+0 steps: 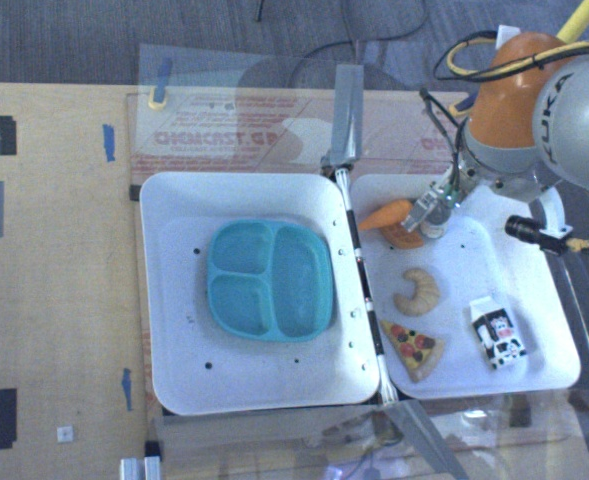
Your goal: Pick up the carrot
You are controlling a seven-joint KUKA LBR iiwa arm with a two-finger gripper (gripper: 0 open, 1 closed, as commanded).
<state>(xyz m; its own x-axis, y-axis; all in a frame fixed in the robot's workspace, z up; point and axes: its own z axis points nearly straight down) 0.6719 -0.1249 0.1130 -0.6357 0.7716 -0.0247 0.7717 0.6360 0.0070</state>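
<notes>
The orange carrot lies across the upper left corner of the right bin, its thin tip pointing left toward the divider between the bins. My gripper comes down from the upper right and is shut on the carrot's thick right end, which disappears between the fingers. More orange shows just below the fingertips, and I cannot tell whether the carrot rests on the bin floor or hangs slightly above it.
The right bin also holds a croissant, a pizza slice and a small milk carton. A teal divided plate sits in the left bin. The arm's grey and orange wrist hangs over the right bin's back edge.
</notes>
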